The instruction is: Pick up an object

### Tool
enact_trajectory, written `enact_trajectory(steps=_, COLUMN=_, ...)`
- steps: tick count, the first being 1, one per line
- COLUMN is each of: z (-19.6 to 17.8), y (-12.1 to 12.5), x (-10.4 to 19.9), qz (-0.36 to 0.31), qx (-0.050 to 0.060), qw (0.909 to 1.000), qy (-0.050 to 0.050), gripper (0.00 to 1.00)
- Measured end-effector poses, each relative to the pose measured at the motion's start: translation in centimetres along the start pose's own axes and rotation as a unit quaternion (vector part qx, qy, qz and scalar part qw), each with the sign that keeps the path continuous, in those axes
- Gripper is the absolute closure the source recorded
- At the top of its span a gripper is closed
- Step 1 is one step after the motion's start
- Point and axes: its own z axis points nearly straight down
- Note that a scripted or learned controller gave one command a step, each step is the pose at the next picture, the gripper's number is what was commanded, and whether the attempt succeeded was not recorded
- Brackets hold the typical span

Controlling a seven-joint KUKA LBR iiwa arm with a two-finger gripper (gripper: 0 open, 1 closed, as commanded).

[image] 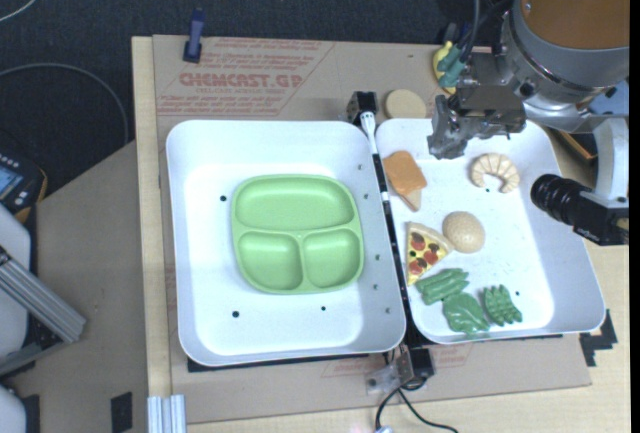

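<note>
My gripper [449,143] hangs over the back of the right bin [560,251], its dark fingers pointing down with nothing seen between them. Just left and in front of it lies an orange bread slice [405,178]. A croissant [496,171] sits to its right. Further forward are a tan egg-shaped roll [463,231], a pizza slice [425,250], and green vegetables [468,300] near the front edge. A round tan cookie [405,104] lies on the board behind the bin.
The left bin [195,221] holds a green three-compartment tray [297,232]. A black camera-like unit [573,206] juts in over the right bin's right side. A blue clip [194,37] sits at the board's back left.
</note>
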Motion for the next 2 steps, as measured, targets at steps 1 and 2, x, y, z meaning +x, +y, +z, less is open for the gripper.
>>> enact_trajectory(steps=1, z=4.1, y=-0.1, x=1.7, qz=0.002, qx=0.009, qw=1.0, qy=-0.001, gripper=1.0)
enact_trajectory(steps=2, z=3.1, y=0.0, x=1.7, qz=0.002, qx=0.007, qw=1.0, qy=-0.001, gripper=1.0)
